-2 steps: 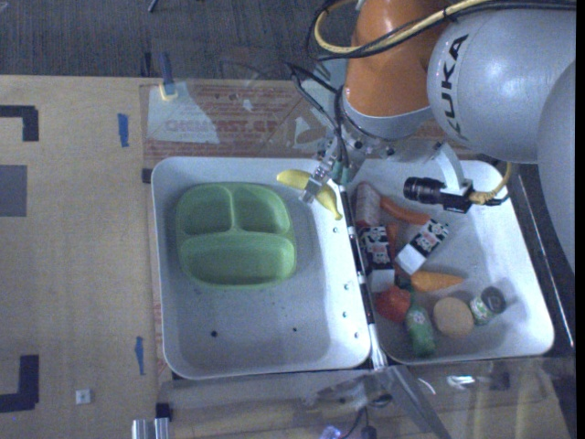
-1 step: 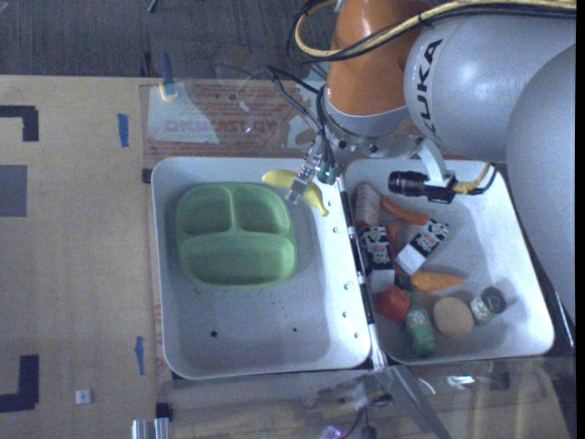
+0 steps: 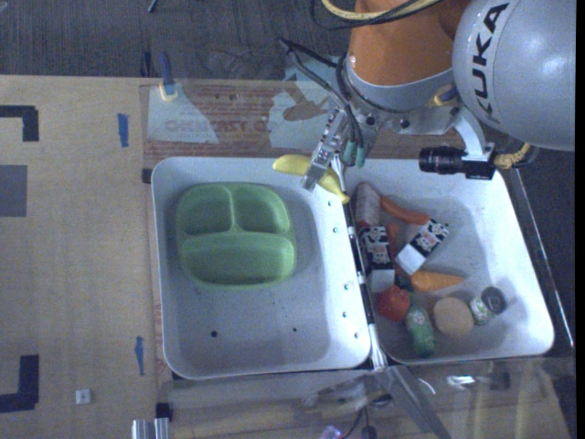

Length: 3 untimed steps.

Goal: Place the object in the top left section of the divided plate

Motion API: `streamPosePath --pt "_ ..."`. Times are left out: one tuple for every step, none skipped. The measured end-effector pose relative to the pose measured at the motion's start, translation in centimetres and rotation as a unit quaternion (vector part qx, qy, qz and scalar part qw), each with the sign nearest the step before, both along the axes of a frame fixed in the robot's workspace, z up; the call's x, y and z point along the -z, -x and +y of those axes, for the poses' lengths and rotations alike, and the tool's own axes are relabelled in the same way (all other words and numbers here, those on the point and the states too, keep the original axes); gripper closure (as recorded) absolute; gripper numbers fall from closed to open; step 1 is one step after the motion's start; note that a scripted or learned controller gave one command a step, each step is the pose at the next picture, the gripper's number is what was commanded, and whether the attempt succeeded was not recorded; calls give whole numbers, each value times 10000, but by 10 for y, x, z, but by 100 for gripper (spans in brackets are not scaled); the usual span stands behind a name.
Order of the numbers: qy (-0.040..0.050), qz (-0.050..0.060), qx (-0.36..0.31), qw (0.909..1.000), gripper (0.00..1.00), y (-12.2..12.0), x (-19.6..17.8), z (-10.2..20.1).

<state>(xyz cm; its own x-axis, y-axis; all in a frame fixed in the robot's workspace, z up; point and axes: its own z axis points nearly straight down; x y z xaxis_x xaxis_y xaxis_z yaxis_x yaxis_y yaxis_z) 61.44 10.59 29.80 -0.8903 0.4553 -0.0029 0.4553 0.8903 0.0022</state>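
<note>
Hanging over the rear rim where the two bins meet, the gripper (image 3: 320, 174) has its fingers pinched on a yellow banana (image 3: 294, 165), which pokes out on either side. One green divided plate (image 3: 236, 234) lies in the left bin (image 3: 265, 337), its three sections bare, with open floor in front of it. The right bin (image 3: 521, 245) is crowded: what look like two small milk cartons (image 3: 426, 241), two carrots (image 3: 437, 282), a tomato (image 3: 393, 303), a bread roll (image 3: 452, 316) and other blurred pieces.
</note>
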Motion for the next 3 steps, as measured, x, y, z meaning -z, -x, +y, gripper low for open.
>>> streamPosePath --pt "6 33 1425 9898 100 45 68 38" --pt "0 0 886 9961 100 -7 31 -27" --pt "1 24 344 9994 100 2 70 -27"
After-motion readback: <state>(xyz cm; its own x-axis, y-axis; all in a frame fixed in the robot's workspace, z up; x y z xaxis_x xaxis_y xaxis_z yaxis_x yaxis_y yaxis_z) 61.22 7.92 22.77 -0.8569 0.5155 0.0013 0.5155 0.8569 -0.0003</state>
